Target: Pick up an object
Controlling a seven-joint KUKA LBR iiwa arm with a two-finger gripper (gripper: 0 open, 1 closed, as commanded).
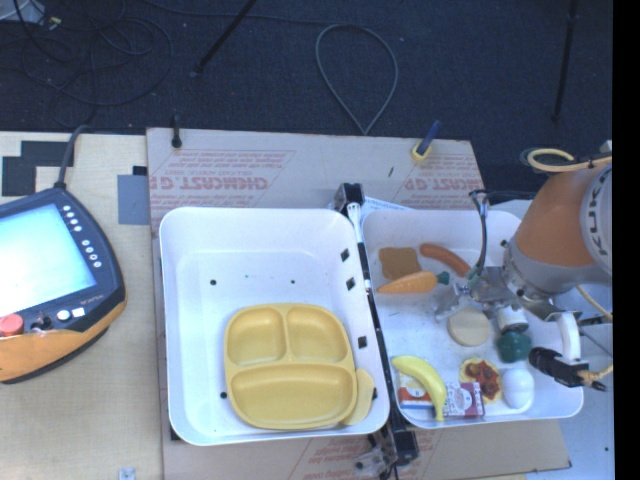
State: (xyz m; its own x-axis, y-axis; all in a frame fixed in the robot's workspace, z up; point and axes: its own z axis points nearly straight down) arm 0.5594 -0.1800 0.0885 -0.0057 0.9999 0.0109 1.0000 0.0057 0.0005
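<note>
Nearest me is the yellow divided plate (290, 365) in the left bin (190, 258). In the right bin (400, 230) there's a banana (422, 380), a white egg (518, 386) and a green ball (515, 345). Further back, my pincer (472, 295) hovers right over a pale round disc (468, 327), near the carrot (408, 283). Can't tell if it's spread or pinched. Looks like the approach step; next I'd drop straight down and close.

— Where is the arm (560, 233)?
— It reaches in from the right, its orange band uppermost, the wrist bent down and leftward.
— And the gripper (470, 293)?
— Low at the wrist's left end; its fingers are too small and cluttered to read.
</note>
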